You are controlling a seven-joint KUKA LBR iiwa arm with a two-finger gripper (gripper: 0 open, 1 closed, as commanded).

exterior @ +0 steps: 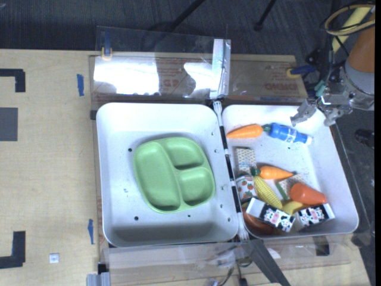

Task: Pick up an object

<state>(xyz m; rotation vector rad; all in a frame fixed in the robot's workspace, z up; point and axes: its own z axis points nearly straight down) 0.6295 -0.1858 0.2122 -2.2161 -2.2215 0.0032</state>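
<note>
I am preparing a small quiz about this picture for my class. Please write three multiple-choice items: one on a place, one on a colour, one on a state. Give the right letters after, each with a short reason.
1. Where does the green divided plate lie?
A. In the left bin
B. In the right bin
C. On the bench outside the bins

2. What colour is the bottle in the right bin?
A. Red
B. Blue
C. Black

3. Where is the gripper?
A. Above the plate
B. At the right bin's far right corner, near the bottle
C. Over the wooden bench on the left

Answers: 1 A, the plate lies alone in the left bin. 2 B, its body is blue. 3 B, the gripper hangs beside the bottle.
</note>
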